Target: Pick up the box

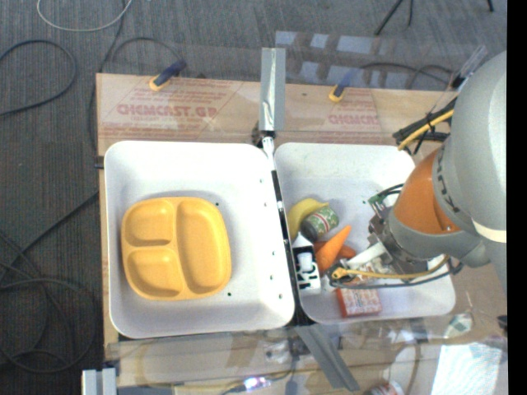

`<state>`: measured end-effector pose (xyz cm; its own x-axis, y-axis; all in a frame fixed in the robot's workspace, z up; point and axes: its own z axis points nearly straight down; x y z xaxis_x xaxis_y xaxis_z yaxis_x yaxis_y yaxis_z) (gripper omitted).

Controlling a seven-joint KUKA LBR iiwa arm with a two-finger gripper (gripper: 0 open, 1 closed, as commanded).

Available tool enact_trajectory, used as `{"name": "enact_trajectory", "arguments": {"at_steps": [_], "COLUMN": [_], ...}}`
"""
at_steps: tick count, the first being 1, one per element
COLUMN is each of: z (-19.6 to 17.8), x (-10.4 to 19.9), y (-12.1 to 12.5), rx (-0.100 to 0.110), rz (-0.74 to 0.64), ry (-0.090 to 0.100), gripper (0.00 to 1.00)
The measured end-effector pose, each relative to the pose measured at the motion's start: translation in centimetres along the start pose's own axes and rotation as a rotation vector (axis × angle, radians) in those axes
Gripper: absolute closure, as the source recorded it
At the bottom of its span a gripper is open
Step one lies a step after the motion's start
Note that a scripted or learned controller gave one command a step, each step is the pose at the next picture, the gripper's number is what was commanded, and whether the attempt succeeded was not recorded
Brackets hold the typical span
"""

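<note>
Box (359, 302): small, flat, reddish-orange carton, lying face up near the front wall of the right bin (346, 159). It is judged light and stiff, probably thin card that would dent under a hard squeeze; its printed face looks smooth and may be slippery. A hold across the two long edges is judged best, since the flat top offers nothing to pinch.

End effector (350, 271): seen just behind and above the box, low over the right bin, at the end of the grey arm (482, 113) with its orange band. Whether it is spread or closed cannot be told, as yellow and white cabling crosses it. Nothing is seen to be held.

Adjacent items: an orange carrot (332, 248) is found just behind the box, beside the end effector. A green-labelled can (320, 220) is lodged against a yellow banana (301, 211). A black-and-white item (306, 268) lies by the bin's left wall.

Left bin (165, 155): a yellow divided plate (175, 247) is held.

Tabletop (165, 109): brown board with faint printing.
</note>
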<state>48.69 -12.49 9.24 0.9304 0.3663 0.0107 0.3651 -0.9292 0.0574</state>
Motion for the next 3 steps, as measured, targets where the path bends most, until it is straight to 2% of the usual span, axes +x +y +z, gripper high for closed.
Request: {"name": "enact_trajectory", "arguments": {"at_steps": [1, 2, 3], "z": [0.3, 0.0, -9.3], "x": [0.2, 0.1, 1.7], "y": [1.8, 0.1, -4.7], "rx": [0.050, 0.007, 0.055], "rz": [-0.179, 0.195, 0.175], "ry": [-0.003, 0.001, -0.023], "gripper": [1.00, 1.00, 1.00]}}
